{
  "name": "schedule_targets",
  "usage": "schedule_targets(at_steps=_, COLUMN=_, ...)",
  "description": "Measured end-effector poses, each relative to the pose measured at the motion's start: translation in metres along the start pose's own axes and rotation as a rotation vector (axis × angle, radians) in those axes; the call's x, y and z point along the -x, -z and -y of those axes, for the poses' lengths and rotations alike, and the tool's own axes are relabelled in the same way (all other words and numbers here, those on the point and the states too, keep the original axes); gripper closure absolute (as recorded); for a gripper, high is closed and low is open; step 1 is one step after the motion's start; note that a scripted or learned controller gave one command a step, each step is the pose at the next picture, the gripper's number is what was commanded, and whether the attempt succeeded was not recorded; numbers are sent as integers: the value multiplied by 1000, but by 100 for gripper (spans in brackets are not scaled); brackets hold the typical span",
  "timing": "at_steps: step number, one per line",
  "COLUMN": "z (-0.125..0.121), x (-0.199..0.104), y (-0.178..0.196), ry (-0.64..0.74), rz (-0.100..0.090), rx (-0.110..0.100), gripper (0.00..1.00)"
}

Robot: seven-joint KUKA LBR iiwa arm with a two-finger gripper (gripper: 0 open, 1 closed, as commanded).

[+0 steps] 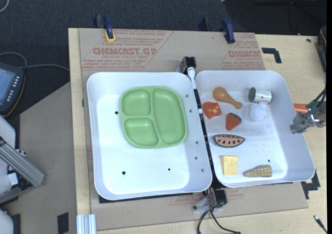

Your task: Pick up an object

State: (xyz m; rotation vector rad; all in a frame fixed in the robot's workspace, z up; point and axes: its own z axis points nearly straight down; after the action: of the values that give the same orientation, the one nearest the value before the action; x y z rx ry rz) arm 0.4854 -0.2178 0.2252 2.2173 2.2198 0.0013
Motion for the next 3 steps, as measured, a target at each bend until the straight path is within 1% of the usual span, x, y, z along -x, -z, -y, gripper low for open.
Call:
schedule_targets(at_steps=1, z=-23, x=-54, y=-9, ry=5, rz=-4, rx=-4, gripper=100)
schedule_targets(at_steps=2, z=-52, x=-107, y=-2, ry=7, rz=-3, rx=1, gripper=100)
schedule_targets(at_steps=3, z=-73, x=-166, y=6, ry=6, rz=-3, rx=1, gripper=100)
